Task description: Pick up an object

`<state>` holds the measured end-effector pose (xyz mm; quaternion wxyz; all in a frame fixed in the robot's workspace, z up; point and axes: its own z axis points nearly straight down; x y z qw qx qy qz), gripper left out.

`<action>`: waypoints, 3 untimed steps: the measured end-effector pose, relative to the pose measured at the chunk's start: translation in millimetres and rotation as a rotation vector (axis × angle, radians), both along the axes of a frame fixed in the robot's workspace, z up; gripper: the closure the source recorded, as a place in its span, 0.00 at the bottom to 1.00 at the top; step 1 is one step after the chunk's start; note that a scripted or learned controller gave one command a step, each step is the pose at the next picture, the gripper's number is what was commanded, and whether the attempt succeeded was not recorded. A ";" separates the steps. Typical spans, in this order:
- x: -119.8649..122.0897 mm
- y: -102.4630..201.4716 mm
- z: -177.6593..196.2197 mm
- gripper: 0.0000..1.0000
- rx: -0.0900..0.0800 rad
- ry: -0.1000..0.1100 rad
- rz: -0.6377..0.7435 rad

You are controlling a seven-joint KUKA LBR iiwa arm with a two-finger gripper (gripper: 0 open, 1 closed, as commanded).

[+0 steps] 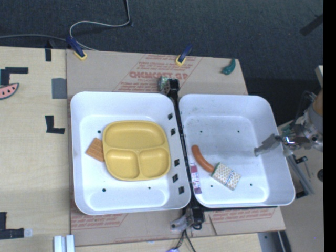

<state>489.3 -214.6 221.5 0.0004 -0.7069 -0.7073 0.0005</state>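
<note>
Diagonally, an orange sausage-shaped piece (203,159) is laid in the right bin (265,111), its long axis running from upper left to lower right, close to the bin's left wall. Just beside its lower end, a small patterned box (227,176) is set at a tilt. A yellow divided tray (137,149) is seated in the left bin (84,106), with a tan wafer (95,149) tucked under its left edge. The gripper (266,146) is seen at the right bin's right rim, reached in from the right; whether it is wide or narrow cannot be told. Nothing is seen held.
</note>
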 end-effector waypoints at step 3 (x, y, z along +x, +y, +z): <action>27.7 95.2 -125.6 1.00 -0.004 -0.007 -0.001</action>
